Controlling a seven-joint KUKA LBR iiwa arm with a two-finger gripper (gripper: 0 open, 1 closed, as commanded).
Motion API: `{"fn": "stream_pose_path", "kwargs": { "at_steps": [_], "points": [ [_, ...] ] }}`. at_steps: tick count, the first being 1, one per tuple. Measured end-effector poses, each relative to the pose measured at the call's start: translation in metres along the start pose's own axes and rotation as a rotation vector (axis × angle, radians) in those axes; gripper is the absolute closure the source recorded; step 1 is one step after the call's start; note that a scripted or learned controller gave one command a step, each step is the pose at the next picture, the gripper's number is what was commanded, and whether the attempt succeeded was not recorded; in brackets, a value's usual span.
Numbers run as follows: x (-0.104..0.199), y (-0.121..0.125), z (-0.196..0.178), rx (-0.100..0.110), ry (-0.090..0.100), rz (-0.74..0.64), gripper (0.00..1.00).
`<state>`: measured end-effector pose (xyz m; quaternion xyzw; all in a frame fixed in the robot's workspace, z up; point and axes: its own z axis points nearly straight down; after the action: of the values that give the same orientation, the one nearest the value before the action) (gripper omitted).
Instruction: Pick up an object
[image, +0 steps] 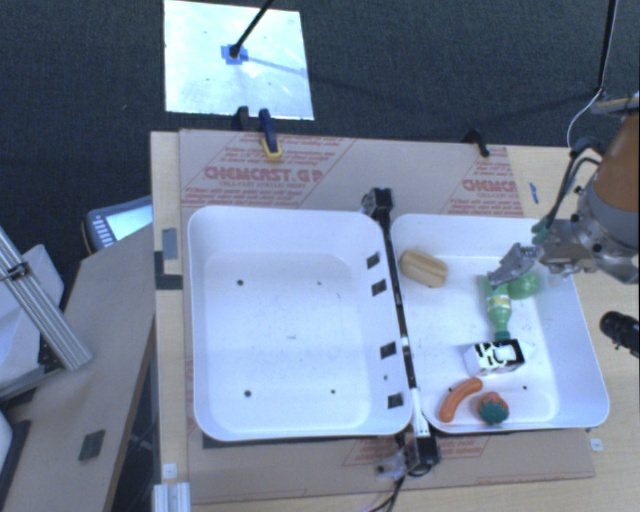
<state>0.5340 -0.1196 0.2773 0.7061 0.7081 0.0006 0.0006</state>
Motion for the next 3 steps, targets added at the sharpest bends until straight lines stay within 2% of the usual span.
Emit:
{"fn": "stream_pose_path", "kwargs": {
  "at_steps": [1, 2, 3],
  "points": [
    [-0.008, 0.016, 0.193, 0.011, 0.002, 0.001, 0.0],
    [0.003, 0.02, 0.042, -0.013, -0.002, -0.003, 0.0],
    [-0.066, 0.028, -0.095, -0.018, -0.01, 0.006, 0.0]
  ]
}}
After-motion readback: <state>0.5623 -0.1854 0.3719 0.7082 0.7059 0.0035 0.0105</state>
